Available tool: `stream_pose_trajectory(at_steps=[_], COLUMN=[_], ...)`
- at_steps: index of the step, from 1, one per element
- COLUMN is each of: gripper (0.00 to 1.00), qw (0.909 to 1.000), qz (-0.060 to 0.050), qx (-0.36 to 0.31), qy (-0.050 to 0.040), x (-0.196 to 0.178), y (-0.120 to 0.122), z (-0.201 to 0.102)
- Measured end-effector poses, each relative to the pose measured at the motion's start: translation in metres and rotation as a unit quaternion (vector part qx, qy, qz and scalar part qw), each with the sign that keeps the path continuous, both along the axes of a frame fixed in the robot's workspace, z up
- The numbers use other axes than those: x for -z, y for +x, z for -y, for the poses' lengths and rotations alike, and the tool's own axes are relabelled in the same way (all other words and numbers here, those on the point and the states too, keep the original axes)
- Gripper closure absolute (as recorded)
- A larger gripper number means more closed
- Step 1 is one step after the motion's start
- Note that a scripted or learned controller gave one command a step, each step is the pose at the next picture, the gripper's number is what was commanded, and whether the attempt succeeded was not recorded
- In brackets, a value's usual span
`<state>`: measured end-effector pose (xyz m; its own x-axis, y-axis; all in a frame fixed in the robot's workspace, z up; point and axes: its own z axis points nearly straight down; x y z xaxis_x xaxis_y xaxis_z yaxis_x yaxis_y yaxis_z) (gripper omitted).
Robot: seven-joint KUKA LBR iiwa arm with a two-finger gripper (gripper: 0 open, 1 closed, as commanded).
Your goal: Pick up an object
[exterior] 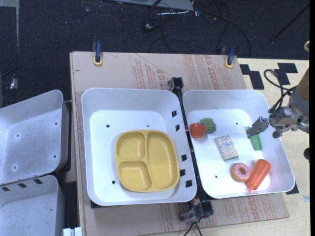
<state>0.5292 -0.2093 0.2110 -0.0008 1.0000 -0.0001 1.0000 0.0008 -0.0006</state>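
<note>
Fingers first: I honestly cannot tell whether they stand apart or together, because the gripper (259, 128) is a dark, blurred shape at the right edge of the right bin (231, 96), and its tips merge into one smudge. Nothing clearly sits between them.

Closest to it is a small green piece (256, 141), lying just below the gripper's dark tip near the bin's right wall, perhaps touching it; its long axis runs roughly from the bin's far edge toward the near edge. That looks to me like the likeliest target, since the gripper is nearly on top of it and would need only a short drop.

Further out, toward the near right corner, an orange carrot (258, 174) lies aslant, its lower end beside a pink doughnut (240, 171). A small patterned packet (226, 147) sits mid-bin, and a red tomato (198, 130) with a green broccoli (208, 125) rests by the left wall. Over in the left bin (93, 132) is a yellow divided tray (146, 160).

The arm's wrist is cut off at the right.
</note>
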Motion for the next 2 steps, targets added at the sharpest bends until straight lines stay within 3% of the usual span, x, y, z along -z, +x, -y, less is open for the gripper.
stream_pose_trajectory(at_steps=[2], gripper=[0.00], qw=[1.0000], qz=[0.001], qx=[0.002], qy=[0.0000], x=[0.111], y=[0.002], z=[-0.010])
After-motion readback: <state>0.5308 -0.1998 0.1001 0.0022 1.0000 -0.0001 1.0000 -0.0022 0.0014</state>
